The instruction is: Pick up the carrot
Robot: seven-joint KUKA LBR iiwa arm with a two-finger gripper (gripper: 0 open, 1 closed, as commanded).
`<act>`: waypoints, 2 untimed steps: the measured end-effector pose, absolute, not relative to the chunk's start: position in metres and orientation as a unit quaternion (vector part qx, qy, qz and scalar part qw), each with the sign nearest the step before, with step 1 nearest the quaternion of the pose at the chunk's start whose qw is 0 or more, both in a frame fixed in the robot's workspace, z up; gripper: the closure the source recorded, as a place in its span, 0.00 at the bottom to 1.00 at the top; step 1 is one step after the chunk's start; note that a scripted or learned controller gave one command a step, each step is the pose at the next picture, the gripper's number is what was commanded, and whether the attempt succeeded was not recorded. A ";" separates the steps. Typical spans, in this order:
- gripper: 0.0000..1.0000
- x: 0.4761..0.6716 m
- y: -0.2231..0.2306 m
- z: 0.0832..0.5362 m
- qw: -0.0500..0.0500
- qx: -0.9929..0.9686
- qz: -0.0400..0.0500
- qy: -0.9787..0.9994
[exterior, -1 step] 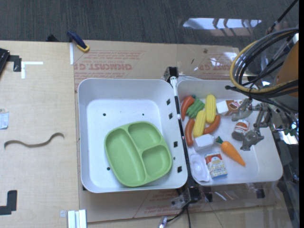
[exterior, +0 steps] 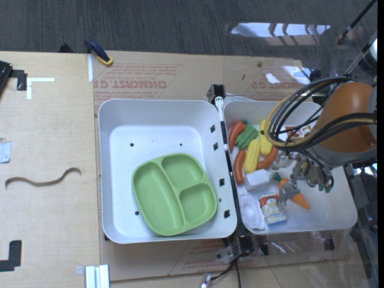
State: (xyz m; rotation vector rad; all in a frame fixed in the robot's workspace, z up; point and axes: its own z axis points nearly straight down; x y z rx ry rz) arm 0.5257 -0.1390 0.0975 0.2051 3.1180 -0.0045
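A small orange carrot (exterior: 300, 201) lies on the floor of the right bin (exterior: 336, 218), towards its front. My gripper (exterior: 289, 191) hangs low over that bin, directly beside the carrot's left end and touching or nearly touching it. The wrist and black cables above cover the gripper's upper part. More orange, carrot-like pieces (exterior: 236, 132) lie at the bin's left side among other toy food.
The right bin also holds a yellow corn cob (exterior: 254, 152), a green leafy piece (exterior: 246, 138), a white block (exterior: 257, 177), a small printed carton (exterior: 273, 210) and a white cup (exterior: 249, 212). In the left bin (exterior: 120, 131) lies a green divided plate (exterior: 174, 192).
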 end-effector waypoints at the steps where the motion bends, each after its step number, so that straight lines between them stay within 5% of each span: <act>1: 0.00 0.479 -0.180 0.092 0.002 0.051 0.000 0.999; 2: 0.00 0.478 -0.141 0.092 0.000 0.239 0.000 0.971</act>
